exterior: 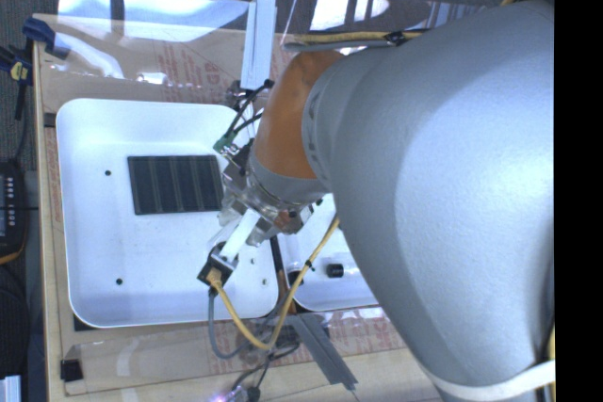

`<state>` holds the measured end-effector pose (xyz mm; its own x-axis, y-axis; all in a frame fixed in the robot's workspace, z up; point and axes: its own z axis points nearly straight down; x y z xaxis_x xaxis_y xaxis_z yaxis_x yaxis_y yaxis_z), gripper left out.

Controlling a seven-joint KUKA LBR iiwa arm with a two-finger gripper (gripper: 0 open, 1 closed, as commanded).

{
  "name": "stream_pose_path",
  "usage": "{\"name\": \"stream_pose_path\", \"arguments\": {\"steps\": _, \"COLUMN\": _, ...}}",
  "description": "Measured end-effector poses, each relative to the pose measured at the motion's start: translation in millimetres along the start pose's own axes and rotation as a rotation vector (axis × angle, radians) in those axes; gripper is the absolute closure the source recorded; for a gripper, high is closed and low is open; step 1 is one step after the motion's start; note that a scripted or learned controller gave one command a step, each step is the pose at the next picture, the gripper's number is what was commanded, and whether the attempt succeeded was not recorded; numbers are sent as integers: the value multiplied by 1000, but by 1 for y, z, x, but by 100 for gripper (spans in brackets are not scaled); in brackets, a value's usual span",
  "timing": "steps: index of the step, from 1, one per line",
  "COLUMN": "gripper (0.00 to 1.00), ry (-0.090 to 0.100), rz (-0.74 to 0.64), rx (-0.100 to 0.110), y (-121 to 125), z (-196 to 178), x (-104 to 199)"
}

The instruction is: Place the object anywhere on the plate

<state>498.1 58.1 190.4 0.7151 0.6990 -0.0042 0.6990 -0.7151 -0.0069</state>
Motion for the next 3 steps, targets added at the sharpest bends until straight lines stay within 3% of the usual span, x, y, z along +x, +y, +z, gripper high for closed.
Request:
{"name": "stream_pose_path", "arguments": {"steps": 1, "gripper": 100, "ry": -1, "rz": 308, "rx": 2, "y": -51, "z": 35, "x": 25}}
{"name": "stream_pose_path", "arguments": {"steps": 2, "gripper": 100, "ry": 2, "rz": 569, "rx": -2, "y": -98, "z": 100, "x": 65}}
{"name": "stream_pose_path", "arguments": {"steps": 3, "gripper": 100, "ry": 4, "rz": 460, "rx": 0, "y": -9, "z": -1, "x": -8}}
